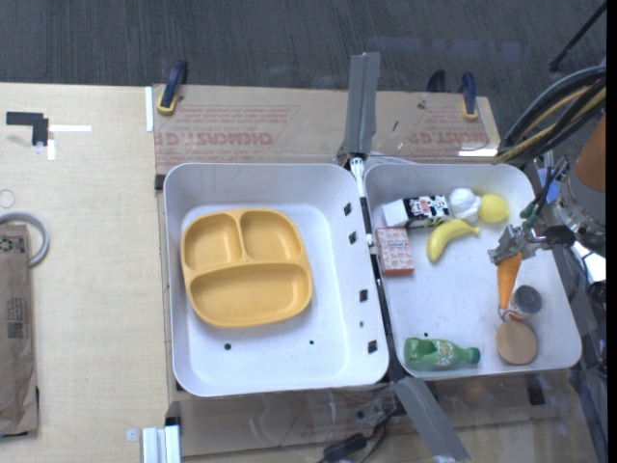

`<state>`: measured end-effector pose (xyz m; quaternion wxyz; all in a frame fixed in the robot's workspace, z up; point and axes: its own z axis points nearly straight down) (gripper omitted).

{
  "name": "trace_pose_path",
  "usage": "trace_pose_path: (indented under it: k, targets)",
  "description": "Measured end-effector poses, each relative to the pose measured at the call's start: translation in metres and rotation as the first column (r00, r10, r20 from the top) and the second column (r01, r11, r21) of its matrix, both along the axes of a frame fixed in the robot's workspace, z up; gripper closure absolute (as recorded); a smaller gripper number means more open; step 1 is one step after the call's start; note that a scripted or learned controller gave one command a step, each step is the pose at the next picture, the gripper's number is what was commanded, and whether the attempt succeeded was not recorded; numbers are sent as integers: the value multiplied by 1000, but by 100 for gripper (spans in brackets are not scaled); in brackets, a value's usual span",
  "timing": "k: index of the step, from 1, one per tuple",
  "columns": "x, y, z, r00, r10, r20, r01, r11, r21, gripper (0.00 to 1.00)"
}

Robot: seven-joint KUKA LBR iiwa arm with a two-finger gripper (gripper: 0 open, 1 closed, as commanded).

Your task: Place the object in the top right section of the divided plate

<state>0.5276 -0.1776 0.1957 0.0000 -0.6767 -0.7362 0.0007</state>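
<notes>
The yellow divided plate [247, 267] lies in the left bin [193, 355], with two small sections at the back and one wide section at the front. Its top right section [272, 232] has nothing in it. My gripper [513, 245] hangs over the right side of the right bin [453, 307], directly above the upper end of an orange carrot [506, 284]. The carrot points toward the bin's front. Whether the gripper touches the carrot cannot be made out.
The right bin also holds a banana [445, 236], a lemon [494, 208], a white object [464, 201], a black-and-white carton [416, 210], a pink box [393, 251], a green bottle [439, 353], a brown round object [518, 343] and a small grey can [526, 301].
</notes>
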Motion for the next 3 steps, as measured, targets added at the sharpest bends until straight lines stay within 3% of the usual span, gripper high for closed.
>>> trace_pose_path:
  k: [1, 2, 3]
  targets:
    - [-24, 80, -105, 996, -89, -2, 89, 996, 0, 100]
    - [-50, 159, -5, 986, 165, -1, -165, 986, 0, 100]
    - [-47, 144, 3, 995, 96, -2, -96, 995, 0, 100]
